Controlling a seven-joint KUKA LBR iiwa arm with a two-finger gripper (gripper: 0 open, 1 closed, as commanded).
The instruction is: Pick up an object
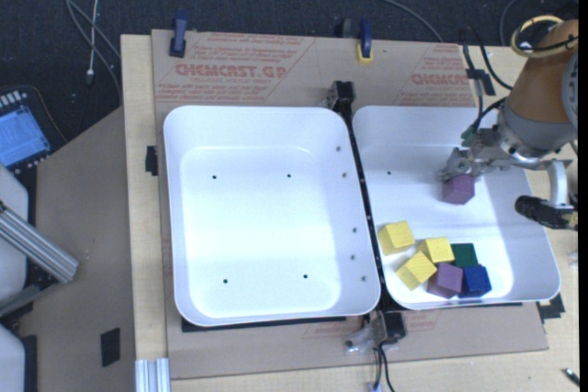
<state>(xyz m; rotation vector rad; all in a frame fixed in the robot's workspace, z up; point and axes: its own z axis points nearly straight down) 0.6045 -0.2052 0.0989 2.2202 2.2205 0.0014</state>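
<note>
In the right bin (404, 133), the pincer (462, 168) sits directly over a lone purple block (458, 188), fingers' spread and grip impossible to tell, well apart from the clustered blocks (441, 263).

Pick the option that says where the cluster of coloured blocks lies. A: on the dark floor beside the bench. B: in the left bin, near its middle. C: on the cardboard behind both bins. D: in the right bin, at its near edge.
D: the cluster of coloured blocks lies inside the right bin at its near edge, with one purple block apart from it, just below the gripper.
</note>
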